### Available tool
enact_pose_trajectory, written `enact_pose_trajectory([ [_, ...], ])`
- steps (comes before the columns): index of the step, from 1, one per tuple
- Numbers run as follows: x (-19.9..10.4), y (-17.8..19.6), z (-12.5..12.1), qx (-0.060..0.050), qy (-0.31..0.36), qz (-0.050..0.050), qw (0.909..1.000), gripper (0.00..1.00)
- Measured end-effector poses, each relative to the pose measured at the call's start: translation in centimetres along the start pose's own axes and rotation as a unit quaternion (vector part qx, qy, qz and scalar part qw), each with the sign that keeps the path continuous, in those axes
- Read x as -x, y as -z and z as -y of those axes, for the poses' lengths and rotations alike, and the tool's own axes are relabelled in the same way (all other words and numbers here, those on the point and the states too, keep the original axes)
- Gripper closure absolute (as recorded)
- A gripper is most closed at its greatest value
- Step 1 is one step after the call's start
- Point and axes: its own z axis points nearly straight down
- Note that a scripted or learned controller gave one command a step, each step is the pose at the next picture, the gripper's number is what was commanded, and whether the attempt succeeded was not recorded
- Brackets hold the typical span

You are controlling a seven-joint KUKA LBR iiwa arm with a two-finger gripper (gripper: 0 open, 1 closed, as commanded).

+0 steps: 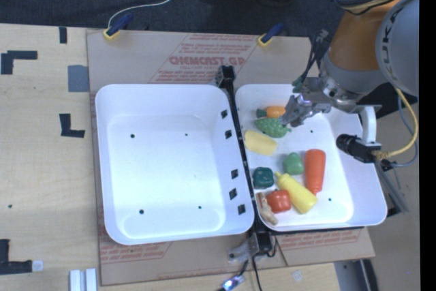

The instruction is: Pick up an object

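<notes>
The right bin (361, 215) holds several toy foods. A small orange piece (275, 111) and a green leafy piece (270, 126) lie at its far left, with a pale yellow piece (259, 142) just below them. Nearer the front are an orange carrot (314, 170), a green pepper (293, 163), a dark green piece (263, 178), a yellow piece (297, 193), a red tomato (278, 200) and a tan piece (266, 210). My gripper (294, 112) hangs over the bin's far part, right beside the orange and leafy pieces. Nothing shows between its fingers.
The left bin (116, 146) sits beside the right one, separated by a black divider (231, 140). Both stand on a cardboard sheet (197, 58) on the wooden bench. A yellow cable (402, 140) loops off the wrist at the right.
</notes>
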Motion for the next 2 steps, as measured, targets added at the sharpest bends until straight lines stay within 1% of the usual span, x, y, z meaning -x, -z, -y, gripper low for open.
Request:
enact_pose_trajectory([
  [1, 4.9, -7.1, -6.8, 0.002, -0.004, 0.003, 1.0, 1.0],
  [2, 1.7, 3.5, -8.4, 0.008, -0.001, 0.002, 1.0, 1.0],
])
